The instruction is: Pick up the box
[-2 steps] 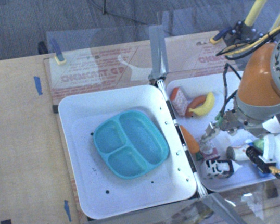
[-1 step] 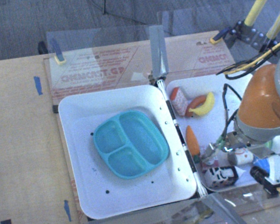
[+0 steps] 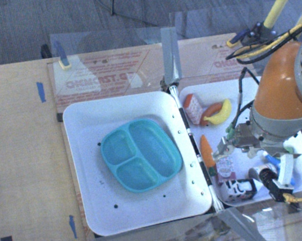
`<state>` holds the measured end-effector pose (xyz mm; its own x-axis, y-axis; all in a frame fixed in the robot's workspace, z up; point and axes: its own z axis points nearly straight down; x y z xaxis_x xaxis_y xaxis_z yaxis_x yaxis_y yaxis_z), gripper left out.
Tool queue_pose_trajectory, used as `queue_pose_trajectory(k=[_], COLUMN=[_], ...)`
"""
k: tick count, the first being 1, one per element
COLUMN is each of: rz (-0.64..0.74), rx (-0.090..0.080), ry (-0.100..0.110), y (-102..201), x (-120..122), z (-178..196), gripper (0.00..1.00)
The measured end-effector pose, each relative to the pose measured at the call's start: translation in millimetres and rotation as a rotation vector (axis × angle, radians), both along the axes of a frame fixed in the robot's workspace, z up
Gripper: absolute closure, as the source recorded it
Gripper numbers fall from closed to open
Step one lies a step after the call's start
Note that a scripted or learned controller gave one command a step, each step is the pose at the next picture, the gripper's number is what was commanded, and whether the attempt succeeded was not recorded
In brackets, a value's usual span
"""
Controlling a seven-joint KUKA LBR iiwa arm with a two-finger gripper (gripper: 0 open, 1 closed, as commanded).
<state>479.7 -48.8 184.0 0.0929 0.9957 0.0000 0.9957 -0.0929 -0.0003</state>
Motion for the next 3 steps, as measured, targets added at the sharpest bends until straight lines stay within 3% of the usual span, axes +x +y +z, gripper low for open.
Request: queue_pose_trajectory(k=[1, 2, 3], rz=[-0.050, -0.069, -0.069], rx=[-0.001, 0.000, 0.000], ry=[0.001, 0.002, 0.002], y=[37, -12, -12], x=[0, -1, -1], z=[64, 16, 16], gripper=[0.00, 0.00, 0.00])
